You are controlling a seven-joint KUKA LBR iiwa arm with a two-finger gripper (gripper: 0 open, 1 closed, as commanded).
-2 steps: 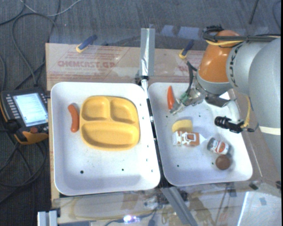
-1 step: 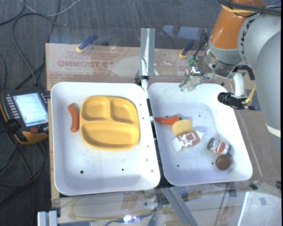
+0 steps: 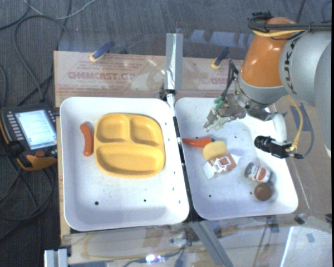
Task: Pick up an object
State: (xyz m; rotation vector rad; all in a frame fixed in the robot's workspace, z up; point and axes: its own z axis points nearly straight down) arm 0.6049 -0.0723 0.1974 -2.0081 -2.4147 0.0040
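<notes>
While across its bin (image 3: 289, 202), carrot (image 3: 197, 142) long axis left-right.

Tabletop (image 3: 72, 65) was pale board with faded red lettering along far edge. Two shallow white bins sat side by side on it: left bin (image 3: 72, 204) toward left edge, right bin (image 3: 284, 202) toward right edge, rims nearly touching at centre. Metal bar (image 3: 172, 60) ran from far edge down to gap between bins. Two clamps with yellow and blue grips stood on far edge, left clamp (image 3: 100, 52) near far-left corner, right clamp (image 3: 220, 58) right of bar.
</notes>
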